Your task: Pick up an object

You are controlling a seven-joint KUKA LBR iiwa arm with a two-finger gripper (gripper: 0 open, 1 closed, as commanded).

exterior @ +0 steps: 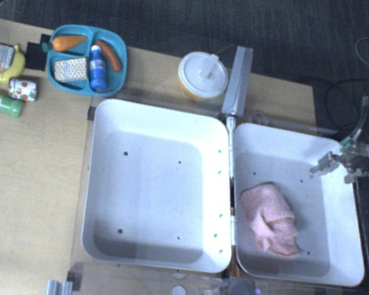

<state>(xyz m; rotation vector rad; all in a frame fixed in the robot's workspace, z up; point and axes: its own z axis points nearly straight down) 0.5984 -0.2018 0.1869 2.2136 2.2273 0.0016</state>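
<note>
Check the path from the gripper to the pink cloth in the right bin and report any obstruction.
Nothing visible stands in the way. The gripper hangs over the right bin's far right part, and the pink cloth lies alone on the bin floor, nearer the camera and left of it. Only bare white floor lies between them.

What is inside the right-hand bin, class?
A crumpled pink cloth lies on the floor of the right bin, toward its near side. Whatever may sit beneath the cloth is covered. The gripper hangs over the bin's far right corner.
</note>
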